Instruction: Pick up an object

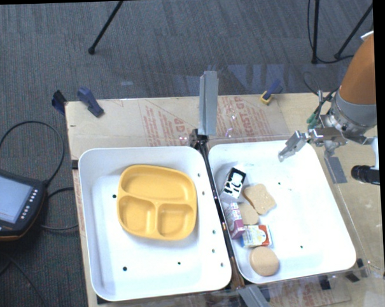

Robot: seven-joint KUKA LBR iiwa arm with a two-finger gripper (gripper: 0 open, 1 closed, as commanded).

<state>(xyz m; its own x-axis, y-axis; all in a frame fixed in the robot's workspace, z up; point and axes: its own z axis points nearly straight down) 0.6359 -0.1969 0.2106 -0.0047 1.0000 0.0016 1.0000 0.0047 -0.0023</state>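
Several small objects lie bunched along the left side of the right bin (307, 224): a black-and-white box (234, 181), a tan bread slice (261, 197), a smaller tan piece (248, 214), a purple carton (233, 220), a red-and-white carton (257, 236) and a round tan bun (265, 261). My gripper (312, 158) hangs over the bin's far right corner, well apart from these objects. It is open, one finger (289, 149) pointing left and the other at the bin's right rim, with nothing between them.
A yellow divided plate (158, 202) rests in the left bin (95, 186). A grey upright post (209, 104) stands behind the seam between the bins. Clamps sit on the bench's back edge, and a handheld screen (10, 202) lies on the floor at left.
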